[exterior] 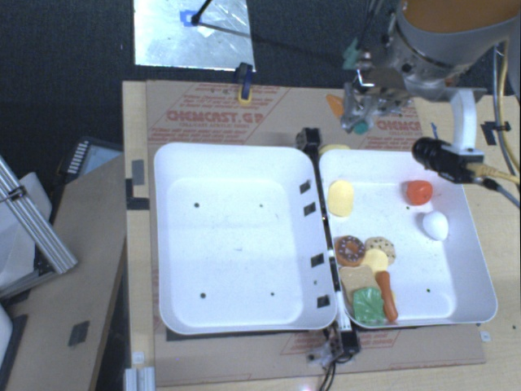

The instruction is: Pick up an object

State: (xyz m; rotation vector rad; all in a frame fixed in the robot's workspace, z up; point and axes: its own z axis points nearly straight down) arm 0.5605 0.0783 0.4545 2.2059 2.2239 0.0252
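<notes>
My gripper (356, 123) hangs high over the far left corner of the right bin (464, 259), above its rim. A small orange piece (334, 103) shows just left of the gripper; whether it is held I cannot tell. In the right bin lie a yellow lemon-like piece (340, 198), a red tomato (418, 191), a white egg (435, 226), a chocolate donut (350, 251), a cookie (381, 245), a bread slice (355, 280), an orange carrot (387, 296) and a green leaf (367, 307). A pale yellow thing (334, 148) sits at the bin's far rim.
The left bin (175, 218) lies beside the right one, with a black clip strip (317, 218) along the shared wall. Both rest on a cardboard sheet (203, 112). A metal plate (191, 23) lies beyond the bench.
</notes>
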